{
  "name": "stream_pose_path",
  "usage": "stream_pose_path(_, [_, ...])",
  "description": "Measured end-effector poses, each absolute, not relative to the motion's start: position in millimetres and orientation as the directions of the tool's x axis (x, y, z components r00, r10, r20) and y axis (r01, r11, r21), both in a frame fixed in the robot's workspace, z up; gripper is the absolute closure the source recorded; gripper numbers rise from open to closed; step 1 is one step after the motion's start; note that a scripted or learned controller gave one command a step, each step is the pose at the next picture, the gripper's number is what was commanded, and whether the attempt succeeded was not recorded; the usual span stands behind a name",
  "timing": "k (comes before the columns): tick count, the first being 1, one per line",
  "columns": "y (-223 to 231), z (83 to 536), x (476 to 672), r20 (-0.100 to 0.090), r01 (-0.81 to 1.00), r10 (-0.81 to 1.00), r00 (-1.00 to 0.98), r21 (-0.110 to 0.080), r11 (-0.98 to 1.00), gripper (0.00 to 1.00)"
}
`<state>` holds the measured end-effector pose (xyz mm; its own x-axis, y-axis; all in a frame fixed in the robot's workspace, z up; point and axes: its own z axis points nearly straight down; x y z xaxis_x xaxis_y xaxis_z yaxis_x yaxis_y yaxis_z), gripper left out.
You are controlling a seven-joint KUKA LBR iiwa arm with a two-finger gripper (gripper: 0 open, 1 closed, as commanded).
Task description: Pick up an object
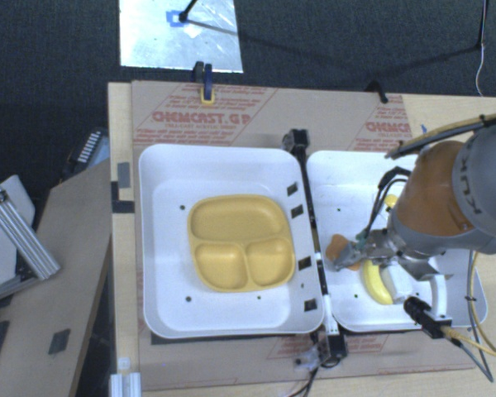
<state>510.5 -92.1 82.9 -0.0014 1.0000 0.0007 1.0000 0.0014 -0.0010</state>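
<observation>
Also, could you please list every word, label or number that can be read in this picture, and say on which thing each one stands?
"CHEMCAST GP": red print on the brown sheet under the bins, behind the left bin.
"CHEMCAST": the same red print, slanted and partly cut off, on the sheet behind the right bin.
Letters on the grey arm, at the view's right edge: cut off, not readable.
Fainter red print elsewhere on the sheet: too blurred to read.

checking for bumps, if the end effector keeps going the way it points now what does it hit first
Probably the brown object just ahead of the end effector in the right bin; depth is unclear from above.
</observation>
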Motion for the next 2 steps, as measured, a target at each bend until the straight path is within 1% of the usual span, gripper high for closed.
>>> stream_pose_path(1, [-92,95,511.7,0.001,1.000,1.000,-0.002,0.002,0.002,1.00])
stream_pose_path(2, [-93,158,508.0,-0.001,1.000,1.000,-0.004,0.006,0.004,1.00])
